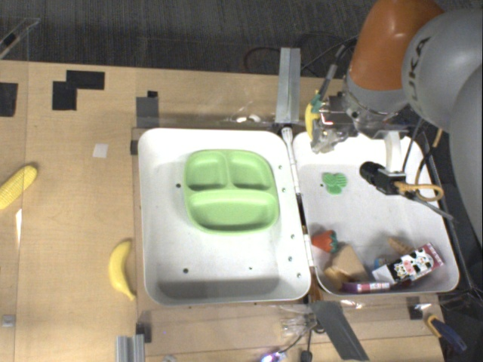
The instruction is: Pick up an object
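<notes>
My gripper (pixel 323 136) hangs over the far left corner of the right bin (pixel 423 217), under the grey arm with its orange band. A small green object (pixel 333 182) lies on the bin floor just in front of the gripper, apart from it. Along the bin's near edge lie a red and green piece (pixel 324 240), a tan block (pixel 346 262), a black-and-white patterned box (pixel 411 265) and a purple item (pixel 358 285). Something small and yellow (pixel 310 115) shows at the gripper's left side; I cannot tell what it is.
The left bin (pixel 162 270) holds a green divided plate (pixel 229 189). On the bench left of the bins lie a yellow banana (pixel 120 268) and a yellow corn cob (pixel 16 186). A metal rail (pixel 286 89) stands behind the gap between the bins.
</notes>
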{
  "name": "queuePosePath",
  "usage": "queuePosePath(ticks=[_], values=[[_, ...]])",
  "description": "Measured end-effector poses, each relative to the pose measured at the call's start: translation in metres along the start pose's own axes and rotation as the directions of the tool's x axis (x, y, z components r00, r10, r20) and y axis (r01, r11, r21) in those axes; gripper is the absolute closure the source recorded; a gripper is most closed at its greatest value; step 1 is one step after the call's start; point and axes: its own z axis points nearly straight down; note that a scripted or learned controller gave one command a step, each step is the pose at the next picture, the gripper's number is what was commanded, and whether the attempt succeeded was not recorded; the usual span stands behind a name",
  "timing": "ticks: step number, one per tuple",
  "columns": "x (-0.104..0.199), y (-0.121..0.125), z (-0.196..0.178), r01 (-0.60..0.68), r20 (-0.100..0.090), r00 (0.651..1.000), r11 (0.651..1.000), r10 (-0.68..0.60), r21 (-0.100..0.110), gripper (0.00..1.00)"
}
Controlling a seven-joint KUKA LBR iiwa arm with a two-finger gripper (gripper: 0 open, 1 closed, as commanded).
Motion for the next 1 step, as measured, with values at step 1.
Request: queuePosePath(ticks=[1], values=[[-0.0488,-0.0640,0.0412,0.065,0.000,0.998,0.998,-0.065,0.000,1.00]])
